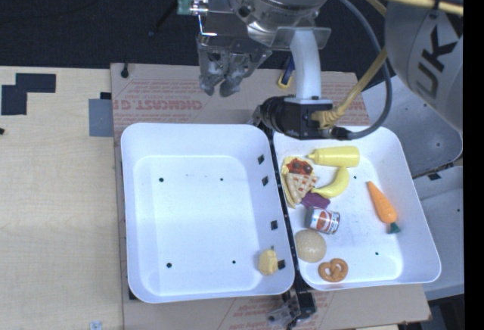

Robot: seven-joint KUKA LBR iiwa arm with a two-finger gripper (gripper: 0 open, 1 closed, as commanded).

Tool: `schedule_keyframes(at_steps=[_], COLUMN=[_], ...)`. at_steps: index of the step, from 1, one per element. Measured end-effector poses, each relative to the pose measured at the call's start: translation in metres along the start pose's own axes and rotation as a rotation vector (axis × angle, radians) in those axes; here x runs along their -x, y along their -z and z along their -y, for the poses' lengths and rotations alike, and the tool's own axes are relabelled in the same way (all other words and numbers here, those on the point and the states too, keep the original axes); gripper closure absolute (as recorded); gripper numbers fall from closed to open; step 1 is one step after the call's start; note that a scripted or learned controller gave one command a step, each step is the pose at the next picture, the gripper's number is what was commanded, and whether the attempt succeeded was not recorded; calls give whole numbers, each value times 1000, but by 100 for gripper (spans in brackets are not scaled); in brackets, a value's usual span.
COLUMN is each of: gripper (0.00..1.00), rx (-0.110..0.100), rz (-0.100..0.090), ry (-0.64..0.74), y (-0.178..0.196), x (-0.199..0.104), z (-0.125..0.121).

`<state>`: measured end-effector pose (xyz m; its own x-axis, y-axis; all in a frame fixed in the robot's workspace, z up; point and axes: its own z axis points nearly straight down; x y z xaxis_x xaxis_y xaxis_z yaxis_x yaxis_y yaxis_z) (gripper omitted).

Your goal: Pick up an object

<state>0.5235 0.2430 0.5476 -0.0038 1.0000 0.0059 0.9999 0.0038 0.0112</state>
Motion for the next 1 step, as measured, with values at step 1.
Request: schedule_keyframes(at_steps=[1], gripper=[100], rx=[-16], rz=[9], ry=[-10], y=[-9], x=[78], z=[10])
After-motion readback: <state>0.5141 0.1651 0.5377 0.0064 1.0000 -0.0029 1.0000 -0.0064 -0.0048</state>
